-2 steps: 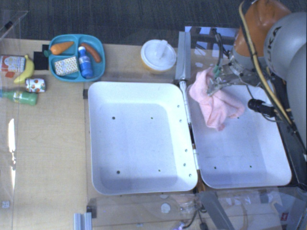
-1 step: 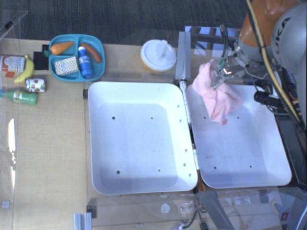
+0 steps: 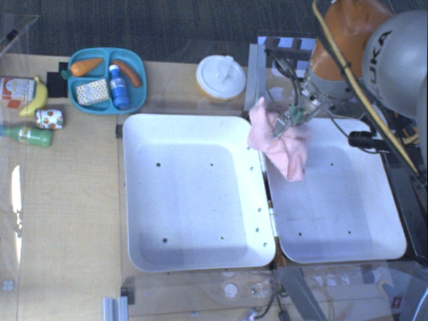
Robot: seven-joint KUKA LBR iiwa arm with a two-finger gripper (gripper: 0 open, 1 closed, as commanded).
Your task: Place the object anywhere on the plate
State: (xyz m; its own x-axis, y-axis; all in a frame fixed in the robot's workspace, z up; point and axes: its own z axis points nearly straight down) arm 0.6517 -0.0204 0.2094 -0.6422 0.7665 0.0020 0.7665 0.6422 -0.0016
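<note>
A crumpled pink cloth (image 3: 281, 142) hangs at the upper left of the right bin (image 3: 348, 206), and its left part drapes over the divide between the two bins. My gripper (image 3: 293, 118) sits at the cloth's top, shut on a bunched fold, and the rest of the fabric droops below it. The blue divided plate (image 3: 137, 65) lies far off at the back left of the bench. It holds a toy carrot, a sausage, a blue bottle and a cracker-like piece.
The left bin (image 3: 194, 192) lies between the cloth and the plate. A yellow bowl with a white lid (image 3: 221, 77) stands behind the bins. A banana (image 3: 37, 97), a small can (image 3: 49, 118) and a green bottle (image 3: 28, 135) lie at the far left.
</note>
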